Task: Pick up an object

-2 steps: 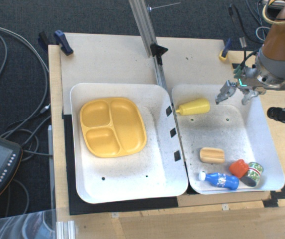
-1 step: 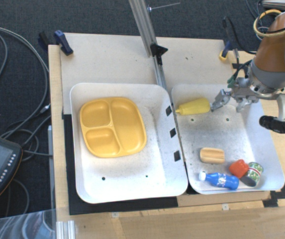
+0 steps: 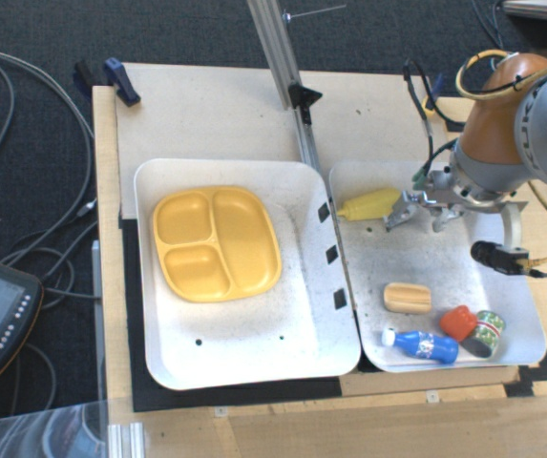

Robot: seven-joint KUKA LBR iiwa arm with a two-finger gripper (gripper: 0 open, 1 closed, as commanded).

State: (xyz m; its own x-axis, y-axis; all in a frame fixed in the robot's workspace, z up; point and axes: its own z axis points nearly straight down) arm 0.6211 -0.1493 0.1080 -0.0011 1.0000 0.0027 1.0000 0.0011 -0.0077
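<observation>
While nothing sits between the gripper's prongs, the right bin (image 3: 531,337) holds every loose piece. Nearest the camera, along that bin's front edge, lies a blue bottle (image 3: 424,346) with a white cap, on its side. Just beside it to the right are a red piece (image 3: 457,322) and a green-and-white can (image 3: 486,330), crowded so close that where one ends and the other begins is hard to make out; a dark shape under the can is too small to name. A little farther back rests a tan block (image 3: 408,298) with rounded corners, apart from the others. Farther still, near the bin's back left corner, lies a yellow banana-like piece (image 3: 368,203), long and slightly tapered. The gripper (image 3: 416,210) hovers just to its right, its metal fingers (image 3: 397,214) spread apart and closed on nothing; whether they touch the yellow piece cannot be told. The grey arm (image 3: 540,122) with its orange band (image 3: 497,113) is cut off at the right edge. The left bin (image 3: 254,361) carries a yellow divided tray (image 3: 218,242) with three compartments.
</observation>
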